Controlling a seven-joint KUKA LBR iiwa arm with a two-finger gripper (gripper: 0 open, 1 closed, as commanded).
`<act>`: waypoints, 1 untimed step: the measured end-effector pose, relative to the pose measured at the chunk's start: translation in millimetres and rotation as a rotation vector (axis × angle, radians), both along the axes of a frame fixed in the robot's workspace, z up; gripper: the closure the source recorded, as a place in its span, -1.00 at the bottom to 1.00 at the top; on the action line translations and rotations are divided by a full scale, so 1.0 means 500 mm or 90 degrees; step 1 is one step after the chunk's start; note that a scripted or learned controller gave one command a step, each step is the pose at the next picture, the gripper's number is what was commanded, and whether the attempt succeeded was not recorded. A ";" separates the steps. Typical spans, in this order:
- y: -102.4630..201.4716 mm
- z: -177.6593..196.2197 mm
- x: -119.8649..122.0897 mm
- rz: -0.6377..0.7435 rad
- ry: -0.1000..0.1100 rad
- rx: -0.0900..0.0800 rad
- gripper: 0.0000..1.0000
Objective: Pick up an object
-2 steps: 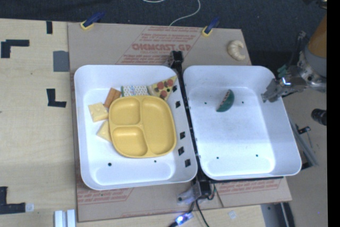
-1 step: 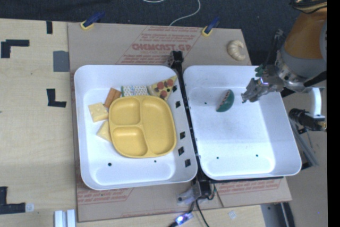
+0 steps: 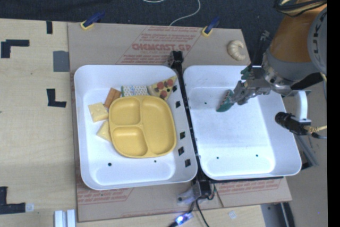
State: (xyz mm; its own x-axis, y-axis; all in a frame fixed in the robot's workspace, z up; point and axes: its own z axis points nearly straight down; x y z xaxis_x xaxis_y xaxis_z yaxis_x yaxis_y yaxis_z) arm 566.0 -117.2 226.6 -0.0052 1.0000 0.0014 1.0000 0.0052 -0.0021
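Arm's end effector (image 3: 229, 102) is hanging over the right bin (image 3: 239, 165) with a small teal object (image 3: 225, 104) at its tip.

The grey arm (image 3: 297, 34) is reaching in from 3 o'clock, its orange band sitting at the upper right. The end effector is pointing toward 8 o'clock, and the teal object is sitting at its fingertips, seemingly pinched between them, over the upper middle of the right bin. The left bin (image 3: 90, 167) is lying just beside it at 9 o'clock, holding a yellow divided plate (image 3: 142, 126) in its centre. Small flat items (image 3: 99, 112) are peeking out round the plate at 9 to 12 o'clock, some partly tucked under its rim. Both bins are resting on a cardboard sheet (image 3: 154, 45) on the table (image 3: 32, 130). A pale lump (image 3: 237, 49) is lying on the cardboard at 12 o'clock from the right bin.
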 end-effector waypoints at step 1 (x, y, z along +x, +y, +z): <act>0.090 -0.004 -0.027 0.000 0.001 0.000 1.00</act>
